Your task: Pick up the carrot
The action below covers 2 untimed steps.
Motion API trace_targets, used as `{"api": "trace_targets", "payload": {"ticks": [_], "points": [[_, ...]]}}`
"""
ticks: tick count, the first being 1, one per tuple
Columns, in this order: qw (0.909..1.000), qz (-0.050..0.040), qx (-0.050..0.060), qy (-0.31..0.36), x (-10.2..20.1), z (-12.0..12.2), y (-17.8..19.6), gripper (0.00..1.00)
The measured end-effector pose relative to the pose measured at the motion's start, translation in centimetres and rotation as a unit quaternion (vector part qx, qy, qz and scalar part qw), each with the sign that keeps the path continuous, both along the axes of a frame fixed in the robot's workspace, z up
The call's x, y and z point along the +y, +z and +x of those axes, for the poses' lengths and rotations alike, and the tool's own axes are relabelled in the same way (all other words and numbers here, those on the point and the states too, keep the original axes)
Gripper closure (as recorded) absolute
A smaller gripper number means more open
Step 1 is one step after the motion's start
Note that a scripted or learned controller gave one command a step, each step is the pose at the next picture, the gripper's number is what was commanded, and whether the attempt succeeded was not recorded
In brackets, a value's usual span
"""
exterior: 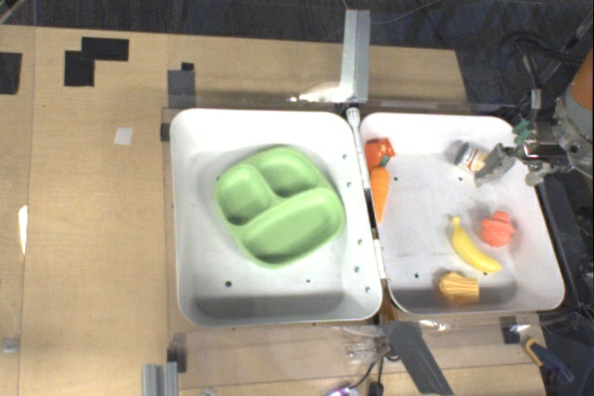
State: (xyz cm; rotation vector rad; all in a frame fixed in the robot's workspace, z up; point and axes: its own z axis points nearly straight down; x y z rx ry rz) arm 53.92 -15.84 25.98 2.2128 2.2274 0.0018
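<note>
Arm enters from right edge, orange band partly visible at upper right. Wrist extends leftward, roughly level. Tool (494, 160) at arm's left end, pointing left and slightly down. Tool tip small, blurred; arm mostly cut off by frame.

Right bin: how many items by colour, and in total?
Orange: 2, the carrot and a ridged orange piece
Red: 2, a red block and a tomato-like fruit
Yellow: 1, the banana
Silver: 1, a small wrapped item
Total: 6
</note>
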Motion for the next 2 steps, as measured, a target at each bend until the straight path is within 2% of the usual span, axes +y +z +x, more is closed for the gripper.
{"api": "trace_targets", "payload": {"ticks": [1,2], "points": [[0.9964,-0.0003,-0.001,-0.085,-1.5,-0.4,1.5,0.00],[0.9091,0.0010,0.002,-0.416,5.3,-1.6,-10.2,0.00]]}}
